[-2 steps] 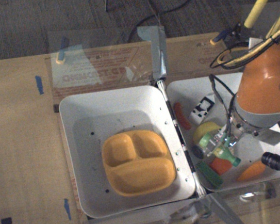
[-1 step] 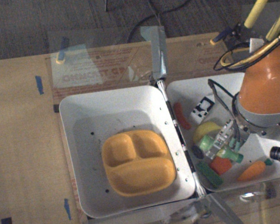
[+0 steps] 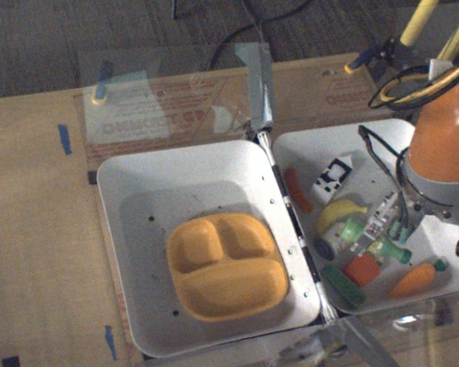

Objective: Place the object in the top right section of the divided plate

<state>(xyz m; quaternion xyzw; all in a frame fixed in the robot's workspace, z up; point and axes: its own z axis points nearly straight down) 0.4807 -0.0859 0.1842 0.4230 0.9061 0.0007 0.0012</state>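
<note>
- Two white bins sit side by side on the bench, touching along a shared middle edge: the left bin [image 3: 128, 193] and the right bin [image 3: 351, 136].
- In the left bin lies one orange divided plate [image 3: 225, 266], flat on the floor, a little toward the near side. It has three sections: two smaller ones along the far edge, one wide one along the near edge. All three show bare orange.
- The grey arm with its orange band [image 3: 454, 140] comes in from the right and hangs over the right bin's right half.
- The gripper [image 3: 387, 225] is down among the toys in the right bin; whether its fingers are apart or together, I cannot tell, and I cannot see anything gripped.
- The right bin holds the clutter, and I count about seven pieces, all of it well apart from the plate:
- one yellow banana [image 3: 339, 210] near the middle;
- one orange carrot [image 3: 413, 280] at the near right;
- one green bottle [image 3: 340, 239] just beside the gripper, under the banana;
- one dark green piece [image 3: 342, 285] at the near left edge;
- one red sausage-shaped piece [image 3: 298, 189] along the left wall;
- one red block [image 3: 363, 269], touching the green piece;
- one small black-and-white toy [image 3: 331, 177] toward the far side.
</note>
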